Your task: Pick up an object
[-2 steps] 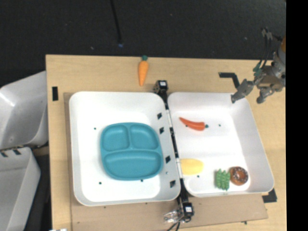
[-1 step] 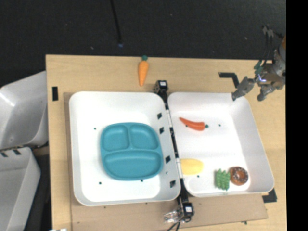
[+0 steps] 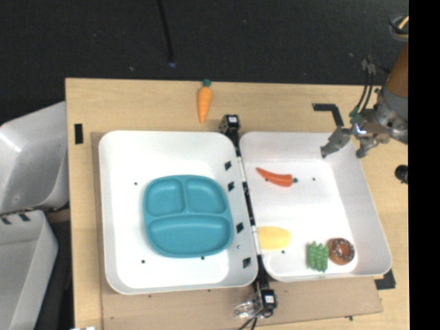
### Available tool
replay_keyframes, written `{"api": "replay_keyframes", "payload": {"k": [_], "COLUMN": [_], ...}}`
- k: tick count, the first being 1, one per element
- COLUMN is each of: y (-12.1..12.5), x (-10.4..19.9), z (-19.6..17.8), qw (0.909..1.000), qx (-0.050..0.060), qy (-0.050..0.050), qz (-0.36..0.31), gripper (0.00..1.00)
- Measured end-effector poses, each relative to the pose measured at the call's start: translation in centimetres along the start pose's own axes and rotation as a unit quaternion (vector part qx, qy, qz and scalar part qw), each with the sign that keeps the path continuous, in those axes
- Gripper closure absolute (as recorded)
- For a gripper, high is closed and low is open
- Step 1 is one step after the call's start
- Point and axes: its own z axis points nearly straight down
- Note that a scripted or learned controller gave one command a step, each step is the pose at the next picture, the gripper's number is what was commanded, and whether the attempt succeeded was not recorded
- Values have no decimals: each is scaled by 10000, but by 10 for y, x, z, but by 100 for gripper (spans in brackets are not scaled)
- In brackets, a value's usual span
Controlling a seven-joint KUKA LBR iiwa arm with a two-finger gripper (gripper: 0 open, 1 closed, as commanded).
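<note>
Arm: enters at the frame's right edge, gripper (image 3: 348, 141) above the right bin's (image 3: 357, 184) upper right rim.
Fingers: spread, nothing between them.
Room: bare bin floor between the red pepper (image 3: 276, 177) and the rim.

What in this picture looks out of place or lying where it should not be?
The toy carrot lies on the bare wooden bench, behind the left bin, while the other toys, the red chili, yellow piece, green piece and donut, sit inside the right bin.
</note>
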Motion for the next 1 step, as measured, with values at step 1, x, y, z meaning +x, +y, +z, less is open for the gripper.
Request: {"api": "replay_keyframes", "payload": {"k": [1], "y": [-3], "x": [2], "z": [62], "qw": [10000], "qx": [-2], "qy": [1], "qz": [7], "gripper": [0]}}
